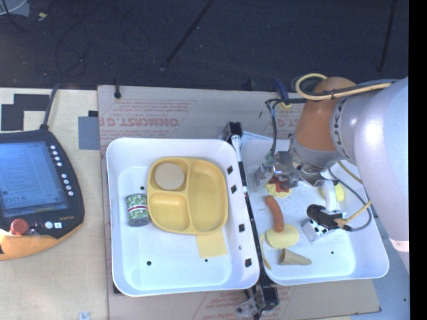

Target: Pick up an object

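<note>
**Gripper low in the right bin, nothing lifted yet**

The gripper (277,179) sits low in the right bin (350,255), near the bin's 10 o'clock corner. The wrist and its cables hide it, so I cannot tell whether it is wide, narrow or closed on something. A small red-and-yellow piece (281,189) lies at the gripper's 6 o'clock, right against its tip. Whether the two touch is not clear, and the view does not show the piece to be held.

Further out at 6 o'clock lies a sausage (275,213), lengthwise and apart from the gripper. Beyond it sits a rounded yellow lump (281,237). A tan cone (294,259) lies on its side at 5 o'clock, near the bin's front wall.

The left bin (133,272) lies at 9 o'clock, well apart from the gripper. It holds a yellow divided plate (200,202) with a tan disc (168,176) in the plate's 10 o'clock compartment. A small can (137,209) stands just beside the plate at its 9 o'clock. A flat yellow slice (212,245) lies at the plate's 6 o'clock, tucked partly under its rim.

As I judge it, the reach is made and the red-and-yellow piece is the likely target. Everything seen rests on a bin floor, so the closing and the lift are left to do.
</note>
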`<state>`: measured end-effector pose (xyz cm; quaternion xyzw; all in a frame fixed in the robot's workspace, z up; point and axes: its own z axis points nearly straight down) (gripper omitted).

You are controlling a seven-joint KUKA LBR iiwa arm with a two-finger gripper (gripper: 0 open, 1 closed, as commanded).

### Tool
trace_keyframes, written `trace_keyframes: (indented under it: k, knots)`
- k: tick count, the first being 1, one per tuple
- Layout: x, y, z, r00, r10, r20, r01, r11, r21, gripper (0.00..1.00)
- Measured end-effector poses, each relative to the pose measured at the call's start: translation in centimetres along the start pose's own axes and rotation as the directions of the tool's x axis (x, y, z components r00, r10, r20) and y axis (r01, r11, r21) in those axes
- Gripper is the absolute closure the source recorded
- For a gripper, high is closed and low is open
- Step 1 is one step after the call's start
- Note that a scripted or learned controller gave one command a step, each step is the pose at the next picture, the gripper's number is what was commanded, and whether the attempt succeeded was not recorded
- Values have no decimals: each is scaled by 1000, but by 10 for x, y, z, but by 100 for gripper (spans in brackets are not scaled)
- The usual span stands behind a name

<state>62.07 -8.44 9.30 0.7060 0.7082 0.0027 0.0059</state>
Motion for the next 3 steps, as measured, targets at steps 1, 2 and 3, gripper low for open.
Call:
trace_keyframes:
  k: [1, 2, 3]
  knots:
    - [1, -72, -2, 1000, 3, 0, -3, 1000, -5, 0]
    - [-3, -69, -15, 1000, 6, 3, -6, 1000, -8, 100]
    - [60, -78, -117, 1000, -3, -7, 3, 1000, 7, 100]
